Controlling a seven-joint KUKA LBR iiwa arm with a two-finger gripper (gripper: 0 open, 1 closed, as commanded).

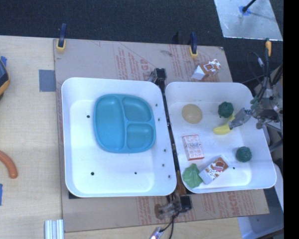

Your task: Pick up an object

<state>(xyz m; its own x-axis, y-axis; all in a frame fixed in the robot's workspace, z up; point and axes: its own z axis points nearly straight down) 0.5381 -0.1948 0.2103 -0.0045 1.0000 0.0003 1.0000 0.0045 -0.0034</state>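
Presently we take the small yellow banana-shaped toy (pixel 222 129) as the likeliest thing to pick. It lies in the upper right part of the right-hand shallow white bin (pixel 259 183), with its long axis running roughly left to right and tilted slightly upward toward the right. Its right tip sits just beside, possibly touching, the end effector (pixel 237 120), which reaches in from the right edge of the bin. The toy therefore lies to the left of and slightly below the end effector tip.

We cannot tell how far the end effector is open, and we see nothing held in it.

Around the toy, a dark green knobbly ball (pixel 225 109) sits just above it, and a pale tan round disc (pixel 192 113) lies to its left. A second dark green ball (pixel 243 154) lies below, well apart.

We judge that the coming move turns on a short shift left and down, with the closing direction set across the toy's long axis.
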